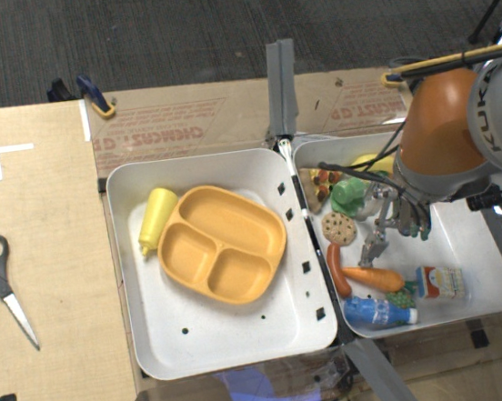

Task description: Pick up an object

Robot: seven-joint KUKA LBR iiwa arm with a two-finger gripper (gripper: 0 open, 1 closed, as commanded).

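My gripper hangs over the middle of the right bin, open, with nothing between its fingers. Just below it lies an orange carrot. To its left are a speckled round cookie and a red sausage. A green toy vegetable sits just up and left of the gripper. Along the bin's front edge lie a blue bottle and a small white carton. Part of a yellow banana pokes out from behind the arm.
The left bin holds an orange divided plate and a yellow bottle beside it. A metal divider rail runs between the bins. Scissors lie on the bench at far left.
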